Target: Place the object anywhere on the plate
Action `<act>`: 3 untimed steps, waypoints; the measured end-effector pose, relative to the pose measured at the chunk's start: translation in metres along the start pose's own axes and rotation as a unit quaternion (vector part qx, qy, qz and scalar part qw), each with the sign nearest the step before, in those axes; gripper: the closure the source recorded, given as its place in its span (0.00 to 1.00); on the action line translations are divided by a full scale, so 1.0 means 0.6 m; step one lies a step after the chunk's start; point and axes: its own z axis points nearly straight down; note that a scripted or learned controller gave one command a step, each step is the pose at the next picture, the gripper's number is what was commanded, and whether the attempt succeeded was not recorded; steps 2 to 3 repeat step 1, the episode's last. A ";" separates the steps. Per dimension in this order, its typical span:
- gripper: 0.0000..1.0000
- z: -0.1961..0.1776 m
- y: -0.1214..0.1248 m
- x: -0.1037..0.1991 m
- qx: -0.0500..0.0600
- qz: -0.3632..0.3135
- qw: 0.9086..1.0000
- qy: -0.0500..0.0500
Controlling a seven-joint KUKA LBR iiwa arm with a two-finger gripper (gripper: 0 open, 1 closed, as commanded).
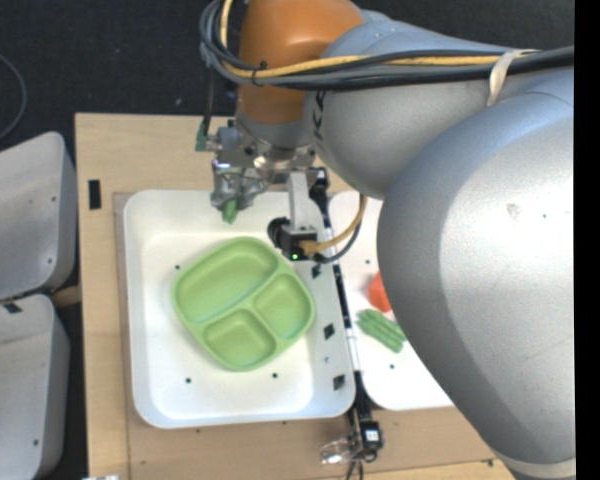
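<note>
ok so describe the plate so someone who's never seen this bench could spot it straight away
Start at the left bin, the white tray nearer the left of the camera view. The plate lies in its middle, set at a slant, just below the gripper. It is the light green one with rounded corners, split into three compartments, far larger than the small green object and the orange object in the right bin.

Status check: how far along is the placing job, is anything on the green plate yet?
Nothing looks done yet: the green plate in the left bin shows bare compartments. In hand: the gripper hangs over the bin's far edge, just beyond the plate, with a small green bit at its tip; I cannot tell whether that is a held object. Left: a green object and an orange one lie in the right bin.
</note>
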 end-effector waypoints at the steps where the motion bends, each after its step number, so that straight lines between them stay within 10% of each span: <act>1: 0.00 0.001 0.000 -0.005 0.001 0.002 1.000 -0.001; 3: 0.00 0.001 0.000 -0.005 0.001 0.002 1.000 -0.001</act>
